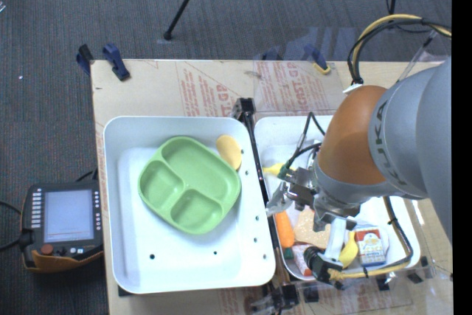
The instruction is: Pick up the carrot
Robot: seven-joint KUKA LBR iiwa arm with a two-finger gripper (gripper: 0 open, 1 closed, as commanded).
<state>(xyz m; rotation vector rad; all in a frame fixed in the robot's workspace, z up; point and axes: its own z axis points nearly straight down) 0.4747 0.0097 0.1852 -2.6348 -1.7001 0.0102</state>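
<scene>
Carrot (285, 229) first, operator: you have it lying in the right bin (274, 130), hard against that bin's left wall, an orange stub pointing roughly up and down the view. Take the carrot as your landmark. Just to its right sits a tan slab that looks like a slice of bread (310, 223), touching or nearly touching it. Right above and slightly right of the carrot hangs the gripper (295, 192), low over the bin, its metal wrist hardware crowding the carrot's upper end; you cannot tell from this angle whether the jaws are spread or closed, and nothing orange shows between them, so do not count the carrot as held. Up from the carrot, a small yellow piece (273, 170) peeks out beside the gripper. Further right of the carrot you see a banana (347, 254) and beside it a small carton (371, 247) with a red and white label. The arm's orange band (354, 136) bulks large up and to the right of the carrot, hiding much of the bin floor. Left of the carrot, across the divider, the left bin (125, 262) holds a green sectioned plate (190, 184), with a pale yellow lemon-like thing (229, 151) touching the plate's upper right edge.
</scene>
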